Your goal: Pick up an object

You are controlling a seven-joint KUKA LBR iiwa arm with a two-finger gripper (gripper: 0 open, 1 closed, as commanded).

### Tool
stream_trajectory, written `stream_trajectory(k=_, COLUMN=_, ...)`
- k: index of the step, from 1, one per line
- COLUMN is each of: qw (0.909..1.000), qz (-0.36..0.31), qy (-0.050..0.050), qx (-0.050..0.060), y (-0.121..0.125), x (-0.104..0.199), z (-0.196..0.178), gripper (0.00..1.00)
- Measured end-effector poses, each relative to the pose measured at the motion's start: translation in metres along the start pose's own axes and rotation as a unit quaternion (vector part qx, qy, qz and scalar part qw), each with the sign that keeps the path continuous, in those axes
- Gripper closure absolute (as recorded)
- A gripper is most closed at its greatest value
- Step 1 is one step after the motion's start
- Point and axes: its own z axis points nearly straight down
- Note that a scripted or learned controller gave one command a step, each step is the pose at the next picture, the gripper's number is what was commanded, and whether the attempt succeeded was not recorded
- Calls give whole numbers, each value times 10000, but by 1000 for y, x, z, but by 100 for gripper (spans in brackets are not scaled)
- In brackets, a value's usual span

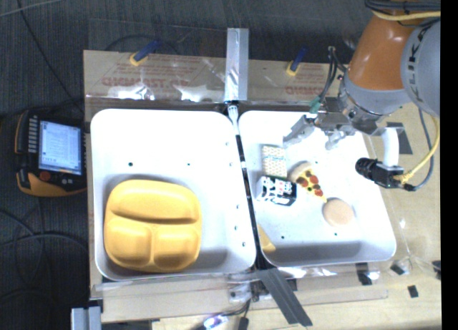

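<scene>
Two shallow white bins sit side by side on the surface. The left bin (161,124) holds one large yellow moulded piece (152,222) in its near half. The right bin (372,210) holds a cluster of small things: a pale perforated square (273,156), a black-and-white patterned block (278,190) just below it, a pizza-slice toy (308,180) beside both, and a round tan disc (338,212) nearer the front. The claw (315,134) hangs over the far part of the right bin, its two fingers spread apart with nothing between them, above and apart from the cluster. A handheld screen unit (50,153) lies left of the bins.
</scene>
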Motion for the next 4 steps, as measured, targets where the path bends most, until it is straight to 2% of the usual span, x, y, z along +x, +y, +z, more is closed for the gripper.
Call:
stream_trajectory(k=1, qw=9950, qz=1001, qy=-8, qx=-8, y=-3, x=13, z=-57, gripper=0)
stream_trajectory(k=2, qw=9963, qz=858, qy=-12, qx=7, y=-30, x=33, z=-31, gripper=0)
stream_trajectory(k=3, qw=9995, qz=309, qy=-7, qx=6, y=-31, x=-22, z=7, gripper=0)
stream_trajectory(k=4, qw=9928, qz=1198, qy=-3, qx=9, y=-57, x=-16, z=87, gripper=0)
